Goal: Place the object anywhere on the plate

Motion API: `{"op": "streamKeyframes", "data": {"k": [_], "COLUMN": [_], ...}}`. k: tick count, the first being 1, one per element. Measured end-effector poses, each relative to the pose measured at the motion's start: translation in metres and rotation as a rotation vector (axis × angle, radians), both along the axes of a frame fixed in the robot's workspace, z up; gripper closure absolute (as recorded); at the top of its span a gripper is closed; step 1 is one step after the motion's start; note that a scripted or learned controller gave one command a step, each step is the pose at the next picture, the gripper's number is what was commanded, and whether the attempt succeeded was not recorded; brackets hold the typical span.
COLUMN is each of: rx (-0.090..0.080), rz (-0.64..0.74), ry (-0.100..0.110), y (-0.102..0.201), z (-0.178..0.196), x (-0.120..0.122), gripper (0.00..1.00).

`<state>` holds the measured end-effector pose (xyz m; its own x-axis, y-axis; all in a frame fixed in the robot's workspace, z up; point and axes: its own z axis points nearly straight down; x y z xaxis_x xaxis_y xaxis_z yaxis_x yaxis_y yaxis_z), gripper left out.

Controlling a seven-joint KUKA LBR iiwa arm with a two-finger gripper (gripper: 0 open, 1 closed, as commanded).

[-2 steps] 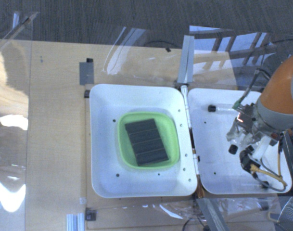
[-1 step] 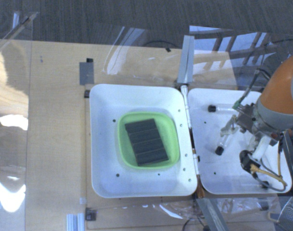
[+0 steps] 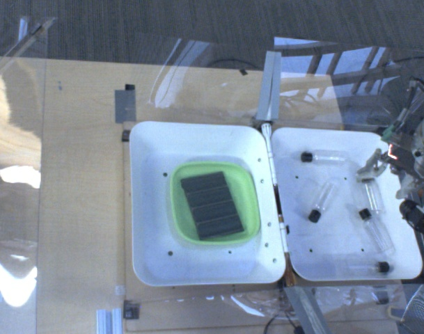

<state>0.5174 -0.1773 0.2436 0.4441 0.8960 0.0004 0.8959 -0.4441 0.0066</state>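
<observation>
Here on the pale wooden desk [image 3: 72, 207] sit the two white bins side by side, and the left bin [image 3: 145, 186] carries a lime-green square plate [image 3: 178, 211] near its middle. Lying on that plate is a dark grey ribbed slab [image 3: 212, 205], turned at a slight slant, well inside the plate's raised rim. Over in the right bin [image 3: 295, 256], clear tubes with black caps are scattered well apart: one tube [image 3: 322, 157] lies near the bin's far edge, a second tube [image 3: 322, 202] lies slanted toward the middle, a third tube [image 3: 370, 202] sits under the arm's reach, and a fourth tube [image 3: 381, 241] stretches along the near right side, with a black cap [image 3: 383, 266] close to the near rim. From the right edge comes the gripper [image 3: 373, 167], poised over the far right part of that bin, just above the third tube. Whether its fingers are parted or pressed together, I cannot tell from this angle; nothing is clearly seen between them. A grey metal post [image 3: 269, 85] rises behind the seam of the bins.
</observation>
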Motion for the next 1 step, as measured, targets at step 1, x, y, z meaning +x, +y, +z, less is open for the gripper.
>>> {"op": "streamKeyframes", "data": {"k": [1], "rx": [0.000], "rz": [0.158], "ry": [0.001], "y": [-0.0095], "z": [-0.0065], "x": [0.0014], "gripper": [0.00]}}
